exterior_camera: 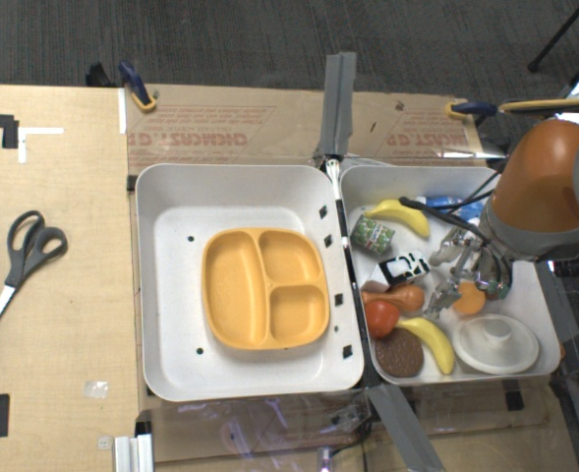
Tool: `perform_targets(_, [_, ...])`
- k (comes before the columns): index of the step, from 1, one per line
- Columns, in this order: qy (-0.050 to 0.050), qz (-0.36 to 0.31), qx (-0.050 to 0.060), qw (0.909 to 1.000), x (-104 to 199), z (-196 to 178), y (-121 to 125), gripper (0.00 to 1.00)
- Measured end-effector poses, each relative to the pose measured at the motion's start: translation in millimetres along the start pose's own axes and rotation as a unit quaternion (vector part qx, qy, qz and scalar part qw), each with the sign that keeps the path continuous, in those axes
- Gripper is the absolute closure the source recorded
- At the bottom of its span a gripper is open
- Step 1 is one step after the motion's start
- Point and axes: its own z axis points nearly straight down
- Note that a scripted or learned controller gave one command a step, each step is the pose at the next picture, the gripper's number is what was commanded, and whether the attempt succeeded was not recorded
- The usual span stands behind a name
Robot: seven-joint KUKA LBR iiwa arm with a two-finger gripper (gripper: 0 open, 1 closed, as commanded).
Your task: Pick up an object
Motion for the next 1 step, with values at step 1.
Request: perform_targets(1, [-0.001,0.057,0.0,0.9984,-39.4,-0.6,64.1,0.0])
